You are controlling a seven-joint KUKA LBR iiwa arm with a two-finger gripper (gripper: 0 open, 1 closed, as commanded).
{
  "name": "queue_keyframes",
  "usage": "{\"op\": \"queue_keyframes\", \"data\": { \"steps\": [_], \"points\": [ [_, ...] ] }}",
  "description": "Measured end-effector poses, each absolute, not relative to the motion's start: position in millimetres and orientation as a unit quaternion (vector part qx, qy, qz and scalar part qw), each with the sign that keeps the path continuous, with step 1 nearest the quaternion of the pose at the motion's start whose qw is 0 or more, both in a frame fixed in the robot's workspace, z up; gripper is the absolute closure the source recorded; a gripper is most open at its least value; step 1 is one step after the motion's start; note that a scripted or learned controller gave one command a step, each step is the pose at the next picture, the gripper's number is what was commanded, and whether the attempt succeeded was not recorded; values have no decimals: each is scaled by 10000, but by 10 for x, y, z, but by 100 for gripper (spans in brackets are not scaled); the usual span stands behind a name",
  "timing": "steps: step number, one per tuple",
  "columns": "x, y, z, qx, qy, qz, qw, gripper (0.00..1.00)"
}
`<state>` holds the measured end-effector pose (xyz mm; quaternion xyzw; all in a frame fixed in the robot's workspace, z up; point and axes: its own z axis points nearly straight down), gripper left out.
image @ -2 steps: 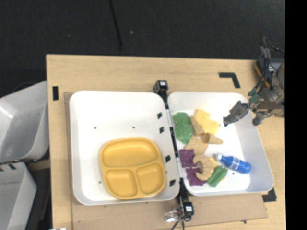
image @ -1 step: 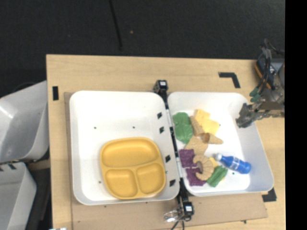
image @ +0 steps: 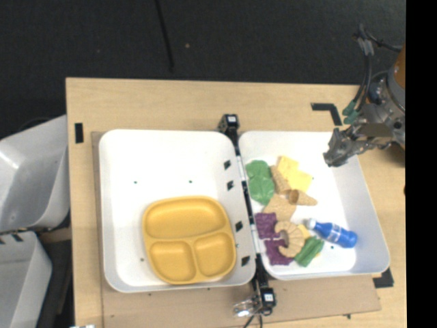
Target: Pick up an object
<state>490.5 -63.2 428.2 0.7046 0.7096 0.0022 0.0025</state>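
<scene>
Hovering my dark two-finger pincer (image: 337, 153), spread undeterminable, above the right white bin's (image: 362, 203) far edge, I judge this the approach step: next, descend onto one piece, perhaps the blue plastic bottle (image: 332, 233) lying near the front.

One fixed camera looks down at a slant from above the bench (image: 205, 104), taking in both white bins: the left bin (image: 123, 183) sits left of centre and the right bin (image: 355, 203) right of centre, meeting at a central divider. The view stands far enough back to show the whole wooden benchtop with dark floor beyond its far edge. The arm's gripper (image: 339, 152) enters at the right margin, over the right bin's far corner.
</scene>
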Motion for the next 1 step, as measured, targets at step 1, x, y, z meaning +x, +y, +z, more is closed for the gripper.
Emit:
{"op": "queue_keyframes", "data": {
  "steps": [1],
  "points": [
    [4902,328,4456,7031,7111,12,7,100]
  ]
}}
